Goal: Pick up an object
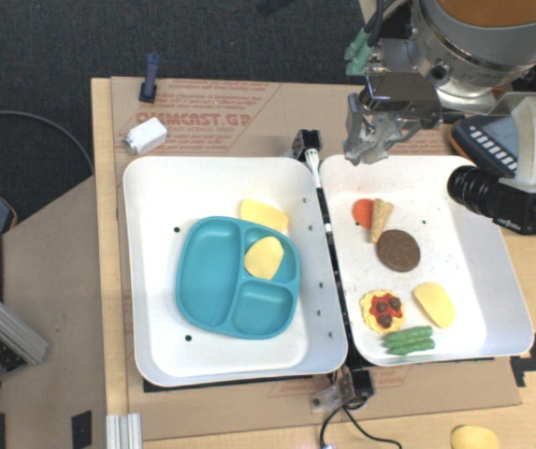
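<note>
My gripper (367,148) hangs over the far left corner of the right bin (501,279), open, with nothing between its fingers. Below it in that bin lie a red-orange piece (362,211) and a tan cone (381,219), touching each other. Nearer the front are a brown round cookie (398,250), a small pizza (383,310), a yellow piece (434,304) and green beans (408,341). The left bin (146,251) holds a teal divided plate (221,279) with a yellow piece (264,257) in one compartment, and a yellow slab (265,216) beside its far edge.
A thin black rod (321,199) lies along the seam between the bins. On the cardboard behind the left bin sit a small white block (146,136) and a blue clip (149,78). A yellow object (474,437) lies off the bench at bottom right.
</note>
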